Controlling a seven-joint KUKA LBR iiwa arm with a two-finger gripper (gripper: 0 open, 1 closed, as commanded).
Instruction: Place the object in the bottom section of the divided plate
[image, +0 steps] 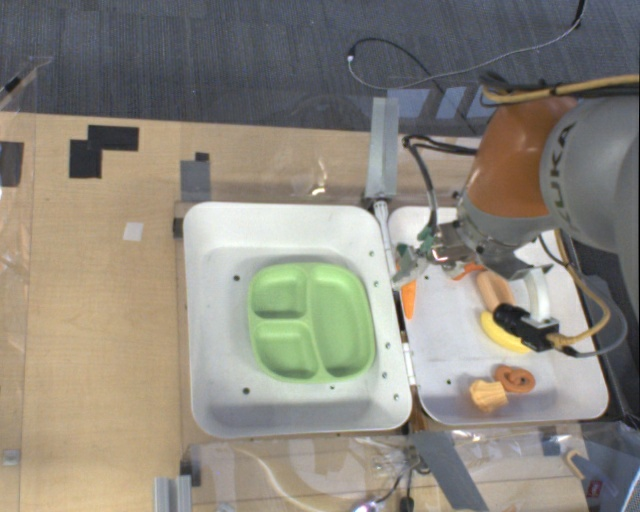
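A light green divided plate (310, 322) lies in the left white bin (215, 400), with one large section on its right and two smaller ones on its left. My gripper (412, 262) hangs low over the left edge of the right bin (580, 400), close to the wall between the bins. Just below it lies a small orange carrot (407, 298), partly against that wall. The wrist and the arm's orange band (510, 160) hide the bin's back part. Nothing can be seen held in the gripper.
The right bin also holds a tan sausage (492, 290), a yellow banana (503, 336) with a black cable end over it, a brown pretzel-like piece (517, 378) and a tan wooden block (488, 395). Cables trail from the arm over that bin's right side.
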